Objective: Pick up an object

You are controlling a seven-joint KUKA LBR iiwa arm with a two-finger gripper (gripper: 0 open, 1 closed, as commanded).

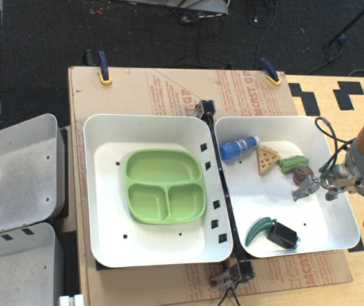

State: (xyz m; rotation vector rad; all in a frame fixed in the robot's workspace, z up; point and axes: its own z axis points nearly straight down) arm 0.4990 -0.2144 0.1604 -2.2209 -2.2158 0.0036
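Cardboard-topped desk carries two white bins, and in the right bin my tool, grip state I can't tell, sits touching the maroon piece, with one green block, waffle wedge and blue bottle beyond, toward the divider.

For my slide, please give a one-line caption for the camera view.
Arm's pincer hovers in the right bin near a blue bottle, while the green tray lies in the left bin.
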